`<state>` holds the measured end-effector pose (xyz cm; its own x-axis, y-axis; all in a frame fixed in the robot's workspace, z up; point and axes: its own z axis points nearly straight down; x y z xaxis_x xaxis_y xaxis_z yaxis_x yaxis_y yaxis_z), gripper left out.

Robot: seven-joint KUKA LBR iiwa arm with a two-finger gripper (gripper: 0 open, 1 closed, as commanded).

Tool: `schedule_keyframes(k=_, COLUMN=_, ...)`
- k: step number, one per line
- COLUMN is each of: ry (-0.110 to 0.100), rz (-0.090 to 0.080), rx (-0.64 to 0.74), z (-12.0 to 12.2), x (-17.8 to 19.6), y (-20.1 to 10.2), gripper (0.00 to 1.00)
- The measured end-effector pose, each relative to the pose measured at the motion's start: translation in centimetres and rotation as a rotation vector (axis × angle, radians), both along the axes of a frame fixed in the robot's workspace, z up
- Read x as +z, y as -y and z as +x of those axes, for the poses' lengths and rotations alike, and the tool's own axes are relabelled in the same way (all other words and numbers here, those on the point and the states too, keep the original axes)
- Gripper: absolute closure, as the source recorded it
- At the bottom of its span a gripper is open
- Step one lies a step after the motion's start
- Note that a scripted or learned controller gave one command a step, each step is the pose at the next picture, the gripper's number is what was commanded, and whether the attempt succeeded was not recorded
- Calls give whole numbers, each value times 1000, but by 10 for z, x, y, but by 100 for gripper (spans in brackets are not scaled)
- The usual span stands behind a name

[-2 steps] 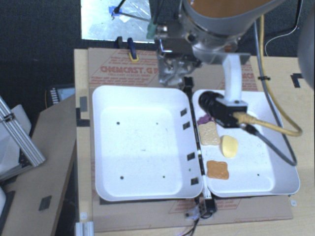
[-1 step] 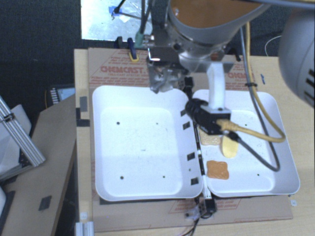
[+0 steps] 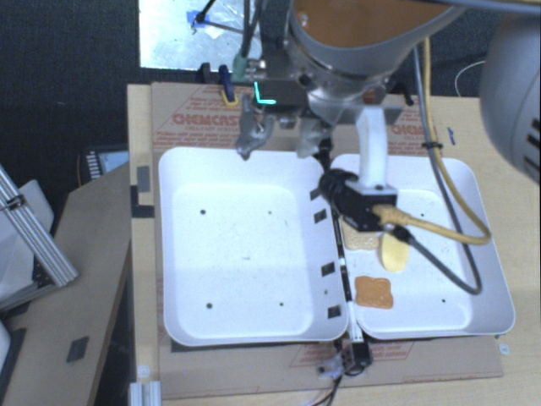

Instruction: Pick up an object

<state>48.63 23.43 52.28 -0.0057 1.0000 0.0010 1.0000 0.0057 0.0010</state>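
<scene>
1. Orange-brown and flat, a small squarish object [image 3: 374,293] lies low in the frame, on the floor of the right bin [image 3: 482,311], close to the divide between the two bins.
2. Just above it a pale yellow rounded object [image 3: 394,253] rests beside a beige, bread-like piece [image 3: 359,241]; the two look to be touching, and a black fitting on the arm partly covers the beige one.
3. These three are the candidates for picking up, all gathered at the right bin's left side. The left bin [image 3: 182,252] shows bare white floor with a few dark dots.
4. Higher, near the top centre, the end effector [image 3: 279,142] hangs over the far rim where the bins meet. Its two grey fingers stand apart, with nothing between them.
5. My judgement: the step in hand is the approach. The orange-brown object sits by itself, so it seems the easiest choice; coming straight down with the fingers straddling it would avoid nudging the yellow one.
6. Edges: that object lies near the central rims and black clips, so a finger on that side has little room. A yellow cable [image 3: 448,227] loops across the right bin and could snag.
7. The right bin's lower right floor is open, and cardboard on the bench [image 3: 499,142] borders the bins.
</scene>
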Motion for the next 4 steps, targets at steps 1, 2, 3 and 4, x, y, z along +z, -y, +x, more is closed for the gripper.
schedule_keyframes(k=1, ry=2, rz=2, rx=3, z=0, x=12, y=0, gripper=100)
schedule_keyframes(k=2, ry=1, rz=2, rx=5, z=0, x=11, y=0, gripper=0)
schedule_keyframes(k=3, ry=4, rz=3, rx=8, z=0, x=23, y=-1, gripper=100)
schedule_keyframes(k=4, ry=3, rz=3, rx=9, z=0, x=22, y=-1, gripper=0)
